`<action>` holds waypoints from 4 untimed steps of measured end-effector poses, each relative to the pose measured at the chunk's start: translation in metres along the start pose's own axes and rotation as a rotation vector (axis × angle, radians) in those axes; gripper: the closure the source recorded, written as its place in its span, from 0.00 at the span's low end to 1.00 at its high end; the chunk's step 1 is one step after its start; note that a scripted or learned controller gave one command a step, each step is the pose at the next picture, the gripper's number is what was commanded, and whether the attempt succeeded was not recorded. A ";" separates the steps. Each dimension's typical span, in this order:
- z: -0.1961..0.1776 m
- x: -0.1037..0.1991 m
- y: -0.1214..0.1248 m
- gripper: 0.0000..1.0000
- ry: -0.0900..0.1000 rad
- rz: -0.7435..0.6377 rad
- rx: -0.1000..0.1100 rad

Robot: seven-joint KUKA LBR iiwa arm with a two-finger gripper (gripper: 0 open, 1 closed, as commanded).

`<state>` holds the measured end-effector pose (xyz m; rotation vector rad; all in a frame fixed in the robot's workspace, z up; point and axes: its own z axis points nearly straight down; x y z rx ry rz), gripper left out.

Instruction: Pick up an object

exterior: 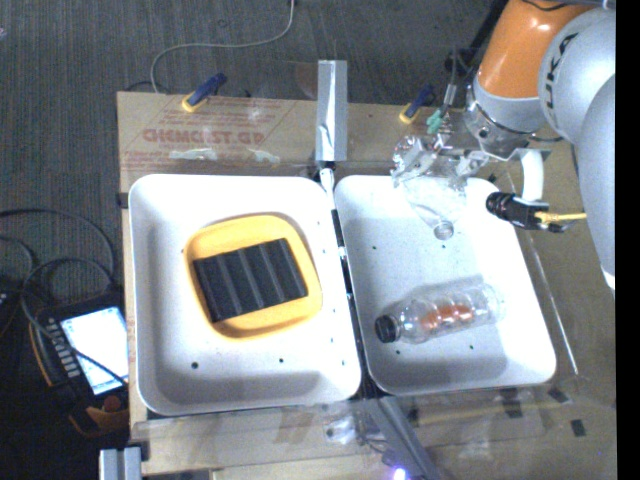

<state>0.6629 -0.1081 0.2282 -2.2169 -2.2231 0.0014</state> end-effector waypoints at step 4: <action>0.043 -0.031 0.005 1.00 -0.003 -0.114 -0.003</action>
